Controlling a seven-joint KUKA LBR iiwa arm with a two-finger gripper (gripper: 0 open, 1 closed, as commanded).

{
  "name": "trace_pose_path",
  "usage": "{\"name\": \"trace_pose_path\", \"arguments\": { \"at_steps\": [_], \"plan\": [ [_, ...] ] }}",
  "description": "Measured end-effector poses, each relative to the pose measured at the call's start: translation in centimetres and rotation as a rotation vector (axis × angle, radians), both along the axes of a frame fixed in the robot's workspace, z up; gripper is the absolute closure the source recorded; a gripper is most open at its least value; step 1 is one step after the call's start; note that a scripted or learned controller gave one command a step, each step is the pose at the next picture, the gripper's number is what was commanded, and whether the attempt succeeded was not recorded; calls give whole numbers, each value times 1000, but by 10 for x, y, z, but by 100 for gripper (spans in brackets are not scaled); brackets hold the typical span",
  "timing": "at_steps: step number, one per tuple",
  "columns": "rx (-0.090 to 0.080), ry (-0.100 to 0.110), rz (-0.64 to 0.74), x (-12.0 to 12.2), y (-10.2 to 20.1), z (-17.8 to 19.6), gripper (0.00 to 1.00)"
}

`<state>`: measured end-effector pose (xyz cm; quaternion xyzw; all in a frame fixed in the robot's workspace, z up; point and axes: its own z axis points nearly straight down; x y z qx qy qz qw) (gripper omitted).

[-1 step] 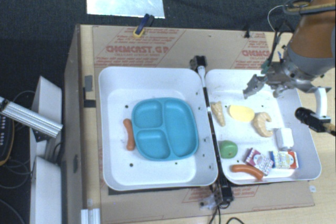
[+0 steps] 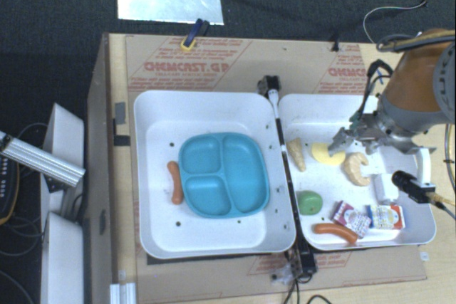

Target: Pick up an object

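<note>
The nearest candidate I can see is the yellow piece [image 2: 327,154], lying flat on the floor of the right bin [image 2: 313,107], toward its left half; just beside it on the right sits a pale curled piece [image 2: 355,169], and on its left a tan elongated piece [image 2: 296,154] lies along the divider. The gripper [image 2: 347,138] hangs directly above the yellow piece's upper right edge; whether it touches I cannot tell, and I cannot tell how the pincer stands or whether it has hold of anything, since the wrist hides it from my camera. Further out in the same bin I see a green round object [image 2: 310,203], an orange sausage shape [image 2: 335,231] near the front wall, and two small printed packets [image 2: 369,218] at the front right. The left bin [image 2: 153,110] holds a blue divided tray [image 2: 224,174] with another orange sausage [image 2: 174,182] beside its left edge. I judge this to be the approach or descent step, nothing lifted yet; the next move calls for centring over the yellow piece, clear of the curled one, before closing and raising.
</note>
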<state>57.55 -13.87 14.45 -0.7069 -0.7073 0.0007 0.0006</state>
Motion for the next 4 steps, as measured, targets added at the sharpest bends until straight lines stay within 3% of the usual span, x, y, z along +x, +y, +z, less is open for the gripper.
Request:
{"name": "trace_pose_path", "arguments": {
  "at_steps": [1,2,3,4],
  "plan": [
    [0,-2,0,-9,-9,-60,0],
    [-2,-6,0,4,-58,-21,0],
    [1,-2,3,-8,-5,-60,0],
    [0,-5,4,-7,-5,-49,100]
  ]
}}
